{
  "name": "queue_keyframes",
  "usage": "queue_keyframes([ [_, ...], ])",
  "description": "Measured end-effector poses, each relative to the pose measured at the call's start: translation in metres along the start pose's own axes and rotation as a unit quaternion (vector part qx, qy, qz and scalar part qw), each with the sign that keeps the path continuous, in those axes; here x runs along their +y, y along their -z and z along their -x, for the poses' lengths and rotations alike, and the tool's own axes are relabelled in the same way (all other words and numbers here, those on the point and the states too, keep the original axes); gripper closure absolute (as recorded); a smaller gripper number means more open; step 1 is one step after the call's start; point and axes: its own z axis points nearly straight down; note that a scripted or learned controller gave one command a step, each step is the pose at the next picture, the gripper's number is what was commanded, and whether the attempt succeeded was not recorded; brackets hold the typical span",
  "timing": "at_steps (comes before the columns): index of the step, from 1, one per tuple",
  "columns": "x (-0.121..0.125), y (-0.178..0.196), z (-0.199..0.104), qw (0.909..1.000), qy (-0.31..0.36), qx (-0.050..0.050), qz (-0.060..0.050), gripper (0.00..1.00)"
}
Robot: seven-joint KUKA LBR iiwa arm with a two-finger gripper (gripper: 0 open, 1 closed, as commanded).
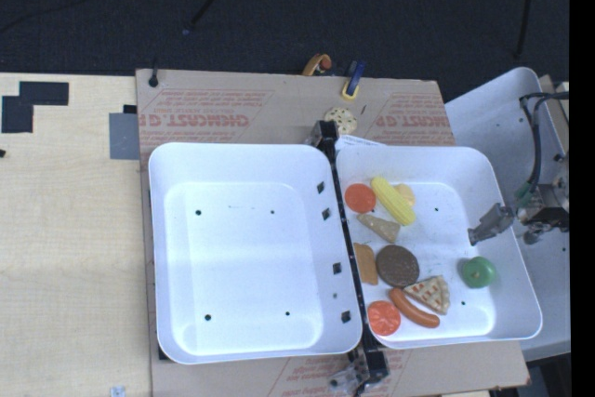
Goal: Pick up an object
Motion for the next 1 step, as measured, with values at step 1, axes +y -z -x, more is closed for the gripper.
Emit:
queue_keyframes([
  [1,0.0711,-0.1701,-0.0431,1.0,0.002,0.003,-0.005,0.0],
])
